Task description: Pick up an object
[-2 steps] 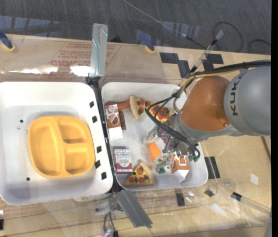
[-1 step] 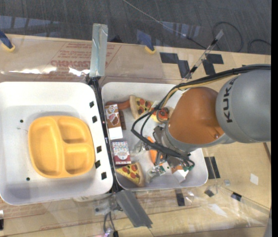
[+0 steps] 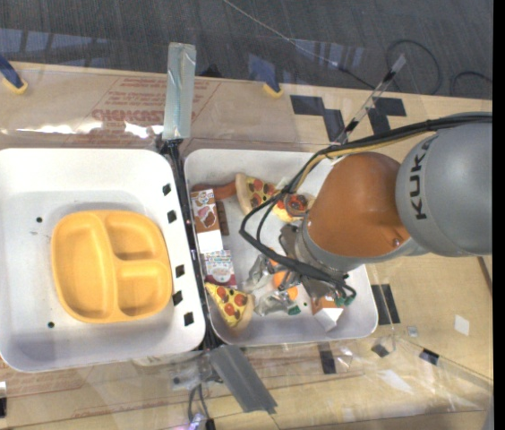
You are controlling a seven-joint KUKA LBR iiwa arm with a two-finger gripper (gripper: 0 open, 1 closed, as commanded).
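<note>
"KUKA" in black letters on grey arm (image 3: 445, 191)

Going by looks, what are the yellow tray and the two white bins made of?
The yellow tray looks like moulded plastic with a matte finish: one even colour, rounded compartment walls, soft sheen. The left bin and right bin look like smooth white plastic too, with rounded corners and faint highlights, though coated metal cannot be ruled out.

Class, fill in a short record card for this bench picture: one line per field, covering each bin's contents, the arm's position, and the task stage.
left bin: holds a yellow divided tray
right bin: holds a pile of small items, including a pizza slice toy near its front left corner
arm: reaching in over the right bin, covering much of the pile
task stage: cannot tell whether anything is picked up
</note>
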